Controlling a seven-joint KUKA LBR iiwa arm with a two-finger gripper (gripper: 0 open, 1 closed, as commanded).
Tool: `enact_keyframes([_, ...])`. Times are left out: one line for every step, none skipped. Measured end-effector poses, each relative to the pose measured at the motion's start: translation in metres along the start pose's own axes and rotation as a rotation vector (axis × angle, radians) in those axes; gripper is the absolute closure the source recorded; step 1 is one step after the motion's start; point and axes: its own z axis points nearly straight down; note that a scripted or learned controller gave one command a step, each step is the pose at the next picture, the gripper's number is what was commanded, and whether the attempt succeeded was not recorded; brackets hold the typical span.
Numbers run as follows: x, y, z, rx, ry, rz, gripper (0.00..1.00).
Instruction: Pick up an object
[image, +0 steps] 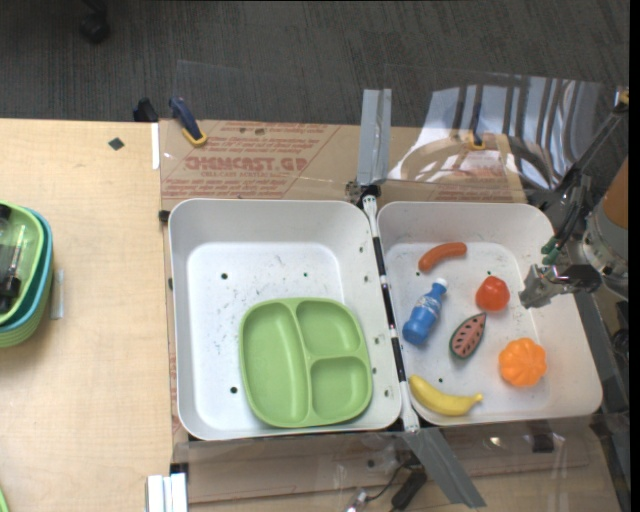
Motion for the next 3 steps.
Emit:
enact_keyframes([0.0,0.0,-0.008,0.001,-0.001,0.001,1.0])
enact_keyframes([0.051,0.054,0.085,-0.002,0.001,0.021,1.0])
enact_keyframes([0.175,0.081,0.048,-0.004,-0.001,0.058,1.0])
